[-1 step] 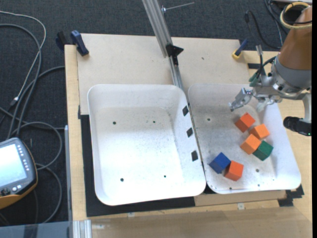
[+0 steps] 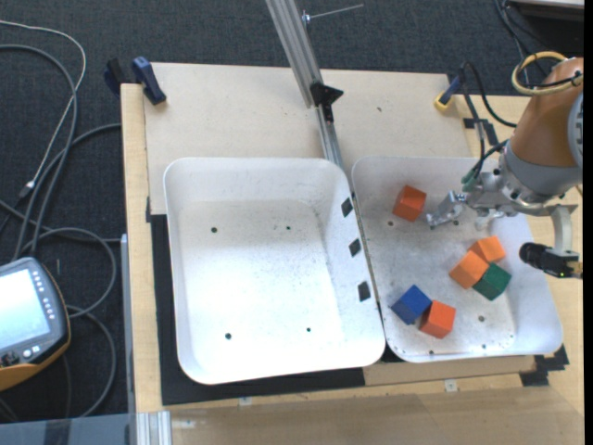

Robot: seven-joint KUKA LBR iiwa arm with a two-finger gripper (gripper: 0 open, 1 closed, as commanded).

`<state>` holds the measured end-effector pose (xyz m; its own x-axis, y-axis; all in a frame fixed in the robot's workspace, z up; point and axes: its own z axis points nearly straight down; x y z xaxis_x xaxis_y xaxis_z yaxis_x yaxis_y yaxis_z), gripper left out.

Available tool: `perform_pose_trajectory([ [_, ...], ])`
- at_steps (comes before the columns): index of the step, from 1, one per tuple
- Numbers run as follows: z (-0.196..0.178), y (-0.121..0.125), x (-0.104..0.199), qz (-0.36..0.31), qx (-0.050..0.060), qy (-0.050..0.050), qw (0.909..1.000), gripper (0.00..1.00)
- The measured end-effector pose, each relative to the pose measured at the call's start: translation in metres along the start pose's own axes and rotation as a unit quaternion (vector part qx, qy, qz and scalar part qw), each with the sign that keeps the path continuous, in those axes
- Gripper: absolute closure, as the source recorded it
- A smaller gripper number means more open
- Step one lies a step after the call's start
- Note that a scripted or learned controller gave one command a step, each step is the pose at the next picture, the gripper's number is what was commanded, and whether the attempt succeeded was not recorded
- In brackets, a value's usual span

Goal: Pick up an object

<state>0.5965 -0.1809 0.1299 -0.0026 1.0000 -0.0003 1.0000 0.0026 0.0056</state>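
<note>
My hand (image 2: 443, 217) hovers just beside the orange block (image 2: 409, 203), nothing lifted yet; I cannot tell its opening.

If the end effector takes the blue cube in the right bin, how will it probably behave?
The blue cube looks rigid with flat faces, so it should slide rather than roll. It touches an orange cube, so a push would probably move both. It seems small and probably light, though its weight cannot be seen.
</note>
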Motion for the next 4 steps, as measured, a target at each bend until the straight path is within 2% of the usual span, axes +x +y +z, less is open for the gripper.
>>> perform_pose_trajectory([
  [1,-0.133,-0.021,-0.035,0.002,-0.002,-0.002,1.0,0.0],
  [2,-0.057,0.056,-0.002,-0.002,0.003,0.001,1.0,0.0],
  [3,0.017,0.078,0.043,-0.002,0.007,0.002,1.0,0.0],
  [4,0.0,0.08,0.04,0.0,0.003,0.0,1.0,1.0],
])
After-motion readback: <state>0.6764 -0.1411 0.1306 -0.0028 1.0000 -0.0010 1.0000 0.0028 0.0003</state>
